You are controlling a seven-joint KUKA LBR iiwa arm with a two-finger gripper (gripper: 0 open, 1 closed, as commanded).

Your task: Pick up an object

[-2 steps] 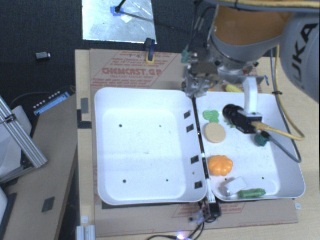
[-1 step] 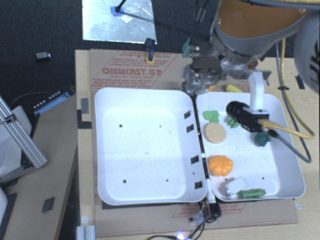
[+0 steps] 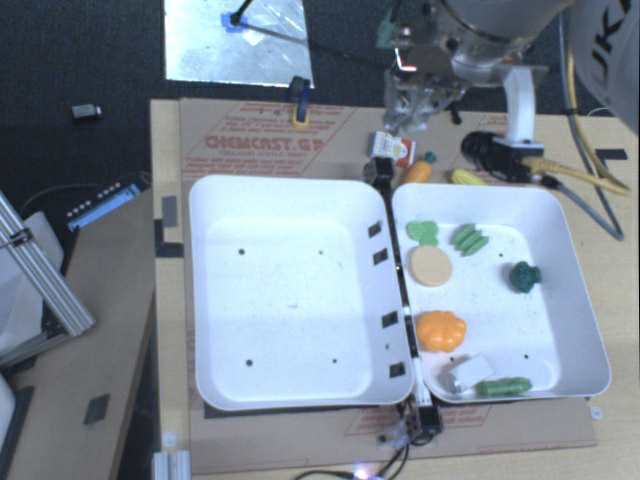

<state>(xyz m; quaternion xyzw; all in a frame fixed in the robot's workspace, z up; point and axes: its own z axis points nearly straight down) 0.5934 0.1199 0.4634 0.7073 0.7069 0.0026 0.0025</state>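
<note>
I see the gripper [image 3: 412,118] hanging above the far edge of the bins, over the seam between them; I cannot tell how it stands. The right bin [image 3: 575,268] holds the pickable things: a long green pod [image 3: 503,387] near the front wall, lying left to right, an orange pumpkin [image 3: 440,330], a tan disc [image 3: 431,266], and a dark green broccoli piece [image 3: 523,277]. The left bin [image 3: 215,208] sits just beside it.
</note>
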